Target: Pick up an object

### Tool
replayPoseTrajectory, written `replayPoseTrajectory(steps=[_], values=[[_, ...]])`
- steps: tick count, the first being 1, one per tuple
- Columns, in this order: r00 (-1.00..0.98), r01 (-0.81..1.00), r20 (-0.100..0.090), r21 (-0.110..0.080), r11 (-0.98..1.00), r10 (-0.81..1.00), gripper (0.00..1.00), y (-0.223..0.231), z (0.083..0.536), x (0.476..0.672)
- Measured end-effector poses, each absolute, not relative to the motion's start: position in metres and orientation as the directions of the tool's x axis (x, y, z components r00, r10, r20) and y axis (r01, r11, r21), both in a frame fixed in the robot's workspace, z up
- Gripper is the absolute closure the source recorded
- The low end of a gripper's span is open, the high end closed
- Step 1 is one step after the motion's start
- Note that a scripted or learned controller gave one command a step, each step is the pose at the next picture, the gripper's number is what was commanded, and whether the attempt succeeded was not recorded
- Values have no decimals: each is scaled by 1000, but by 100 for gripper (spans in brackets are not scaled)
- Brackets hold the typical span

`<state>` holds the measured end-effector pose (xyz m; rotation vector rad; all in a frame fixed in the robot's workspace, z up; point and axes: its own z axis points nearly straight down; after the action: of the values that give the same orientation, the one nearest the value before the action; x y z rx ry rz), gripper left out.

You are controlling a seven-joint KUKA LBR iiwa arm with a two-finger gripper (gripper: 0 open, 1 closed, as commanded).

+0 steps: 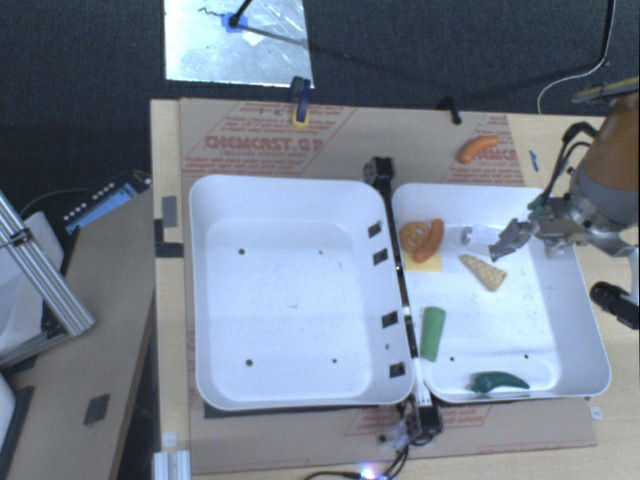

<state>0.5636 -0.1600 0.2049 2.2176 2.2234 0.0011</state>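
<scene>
My gripper (505, 241) hangs low over the upper middle of the right bin (580, 318), reaching in from the right. Just left of it lies a small pale grey piece (480, 235). A tan cheese-like wedge (485, 271) rests right below the gripper. Further left, an orange coiled piece (421, 236) sits on a yellow slab (427, 259) near the bin's left wall. A green cylinder (432, 332) lies lower down, and a dark teal curved object (500, 381) sits at the front edge. Nothing is visibly held.
The left bin (290, 288) adjoins the right one along a black-clipped divider (395, 268). An orange sausage-shaped object (478, 149) lies on the cardboard behind the right bin. A yellow and blue clamp (300, 103) stands at the back.
</scene>
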Motion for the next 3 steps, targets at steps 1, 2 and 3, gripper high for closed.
replayPoseTrajectory(steps=[1,2,3], values=[[0,1000,2,-3,0,1000,0,-158,80,567],[-8,1000,1,3,8,1000,0,-127,85,586],[-7,1000,1,5,7,1000,0,-111,85,618]])
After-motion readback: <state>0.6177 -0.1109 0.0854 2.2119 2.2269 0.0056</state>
